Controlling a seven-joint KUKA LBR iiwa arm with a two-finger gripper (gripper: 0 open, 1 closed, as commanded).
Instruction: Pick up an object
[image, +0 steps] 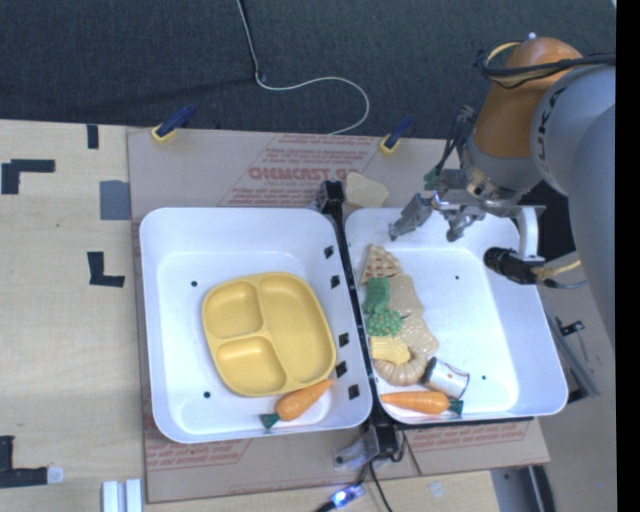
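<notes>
A: Grey metal fingers (408, 218), two of them, stand spread apart with nothing between them. The gripper (437, 220) hangs over the far rim of the right bin (520, 345), near its back edge, and the arm (560, 110) with the orange band comes in from the right.

B: So it is released. What can it take?

A: The nearest things lie in a heap along the left wall of the right bin: a waffle-like piece (378, 264), a green leafy toy (378, 305) on a beige flat piece (410, 310), a pale yellow piece (388, 350). Toward the front there are a small metal cup (446, 378) on its side and a carrot (415, 402).

B: Which one handles best?

A: I think the carrot. It looks like light, stiff plastic, smooth and maybe a little slippery, so the fingers should close across its thick middle, not on the tip. It lies just beside the front wall, which leaves little room there.

B: And the left bin?

A: In the left bin (165, 300) are a yellow divided tray (268, 332) and a second carrot (302, 399) touching its front corner. The tray is wide and flat, hard to pinch except at the rim.
</notes>
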